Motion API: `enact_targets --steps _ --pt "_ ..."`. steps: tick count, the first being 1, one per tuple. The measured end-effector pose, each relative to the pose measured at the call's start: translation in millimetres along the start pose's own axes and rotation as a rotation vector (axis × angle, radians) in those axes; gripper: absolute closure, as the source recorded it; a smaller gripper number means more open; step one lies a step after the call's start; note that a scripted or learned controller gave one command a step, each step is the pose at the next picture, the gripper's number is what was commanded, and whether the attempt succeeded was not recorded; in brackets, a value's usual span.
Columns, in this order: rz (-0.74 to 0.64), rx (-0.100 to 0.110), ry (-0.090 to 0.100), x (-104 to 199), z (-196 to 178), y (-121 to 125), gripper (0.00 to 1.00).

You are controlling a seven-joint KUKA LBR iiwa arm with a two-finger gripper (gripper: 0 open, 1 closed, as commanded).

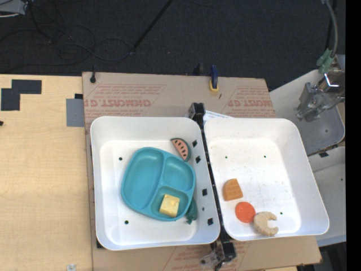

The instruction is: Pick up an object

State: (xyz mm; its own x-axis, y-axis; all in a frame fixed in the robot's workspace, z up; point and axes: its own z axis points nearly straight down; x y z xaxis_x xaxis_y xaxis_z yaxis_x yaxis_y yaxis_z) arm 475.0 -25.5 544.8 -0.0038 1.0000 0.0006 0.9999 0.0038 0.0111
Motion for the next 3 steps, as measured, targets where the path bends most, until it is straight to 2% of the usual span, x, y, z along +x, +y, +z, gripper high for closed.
enact_targets --steps 1,2,3 --pt "-0.001 0.028 -0.001 45.4 143.2 -1.6 1.0" --pt "0.0 0.01 0.0 70.1 92.5 0.4 1.0" --pt "0.001 0.009 0.0 91.4 45.7 1.0 1.0"
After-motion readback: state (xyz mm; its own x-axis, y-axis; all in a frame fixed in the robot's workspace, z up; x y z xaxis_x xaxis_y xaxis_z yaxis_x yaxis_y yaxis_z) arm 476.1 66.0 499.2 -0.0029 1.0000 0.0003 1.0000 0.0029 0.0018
